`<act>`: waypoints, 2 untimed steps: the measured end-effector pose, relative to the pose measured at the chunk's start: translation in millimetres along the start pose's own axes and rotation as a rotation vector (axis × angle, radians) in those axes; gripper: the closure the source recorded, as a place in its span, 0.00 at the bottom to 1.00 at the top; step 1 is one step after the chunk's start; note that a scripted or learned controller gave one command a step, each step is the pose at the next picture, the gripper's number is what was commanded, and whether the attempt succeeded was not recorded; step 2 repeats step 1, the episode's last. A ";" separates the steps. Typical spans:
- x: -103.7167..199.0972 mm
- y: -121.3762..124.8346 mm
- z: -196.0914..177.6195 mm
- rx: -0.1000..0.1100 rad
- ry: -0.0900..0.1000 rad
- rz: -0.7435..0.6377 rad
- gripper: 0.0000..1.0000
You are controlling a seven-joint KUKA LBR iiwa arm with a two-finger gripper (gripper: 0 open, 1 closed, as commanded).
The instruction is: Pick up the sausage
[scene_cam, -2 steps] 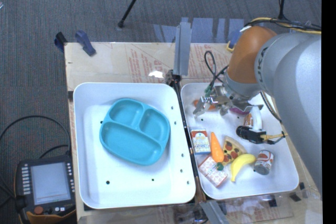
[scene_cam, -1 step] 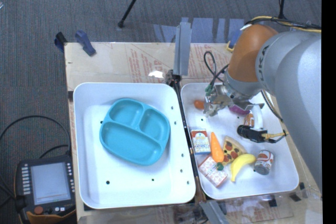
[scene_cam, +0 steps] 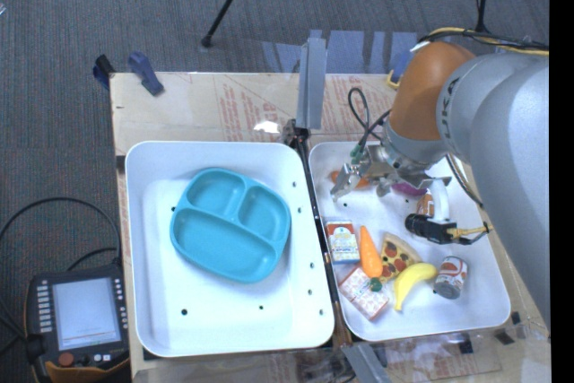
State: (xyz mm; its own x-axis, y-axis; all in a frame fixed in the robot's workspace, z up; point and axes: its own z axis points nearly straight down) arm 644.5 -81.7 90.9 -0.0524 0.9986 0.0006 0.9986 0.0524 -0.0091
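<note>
The gripper (scene_cam: 357, 181) hangs over the right bin (scene_cam: 489, 300), but I cannot tell how its jaws stand.

There are two white bins (scene_cam: 143, 193), one blue plate (scene_cam: 230, 224), one carrot (scene_cam: 369, 252), one banana (scene_cam: 412, 282), one pizza slice (scene_cam: 396, 254), one can (scene_cam: 451, 275) and two small boxes (scene_cam: 342, 241).

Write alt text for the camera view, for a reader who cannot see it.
A grey robot arm reaches from the right, its tool low over the far end of the right bin, which holds toy food: a carrot, banana, pizza slice and small cartons. The left bin holds a blue divided plate.
</note>
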 end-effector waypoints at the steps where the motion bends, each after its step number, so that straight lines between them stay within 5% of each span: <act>1: -61.7 -3.9 6.5 -0.005 0.001 0.058 0.00; 2: -61.7 -3.9 6.5 -0.005 0.001 0.058 0.00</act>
